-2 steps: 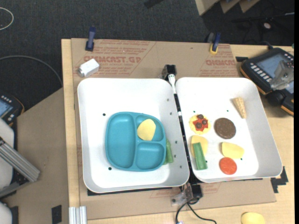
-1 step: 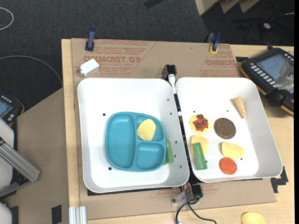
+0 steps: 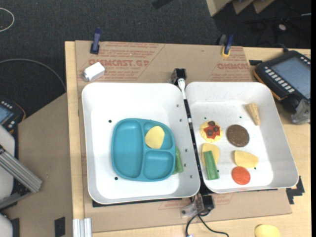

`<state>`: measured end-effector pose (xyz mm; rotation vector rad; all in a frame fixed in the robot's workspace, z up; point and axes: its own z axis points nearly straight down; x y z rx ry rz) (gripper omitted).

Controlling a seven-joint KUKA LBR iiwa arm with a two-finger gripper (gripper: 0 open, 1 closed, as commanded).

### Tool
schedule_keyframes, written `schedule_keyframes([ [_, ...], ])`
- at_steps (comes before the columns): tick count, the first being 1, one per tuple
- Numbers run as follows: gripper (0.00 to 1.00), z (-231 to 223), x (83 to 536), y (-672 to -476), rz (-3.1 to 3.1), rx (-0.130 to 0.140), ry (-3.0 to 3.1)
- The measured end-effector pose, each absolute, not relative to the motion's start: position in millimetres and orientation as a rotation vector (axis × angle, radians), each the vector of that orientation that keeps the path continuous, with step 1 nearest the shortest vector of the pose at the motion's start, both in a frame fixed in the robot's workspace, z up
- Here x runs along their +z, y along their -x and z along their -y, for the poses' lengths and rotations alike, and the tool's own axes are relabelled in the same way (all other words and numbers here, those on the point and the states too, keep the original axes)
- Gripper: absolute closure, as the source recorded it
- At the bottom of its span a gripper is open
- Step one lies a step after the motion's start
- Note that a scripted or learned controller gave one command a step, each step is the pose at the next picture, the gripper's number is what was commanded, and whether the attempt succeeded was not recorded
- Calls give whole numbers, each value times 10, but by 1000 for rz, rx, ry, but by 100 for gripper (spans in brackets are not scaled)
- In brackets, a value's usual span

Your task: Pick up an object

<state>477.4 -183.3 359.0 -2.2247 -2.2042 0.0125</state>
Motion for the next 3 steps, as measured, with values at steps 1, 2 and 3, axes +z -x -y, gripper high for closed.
schedule_keyframes([
  [1,100,1511,5366,-4800,2240,-19,2232],
  [2,100,1657,3984,-4784,2210,10,2217],
  [3,100,2280,5060,-4791,2228,-5,2238],
])
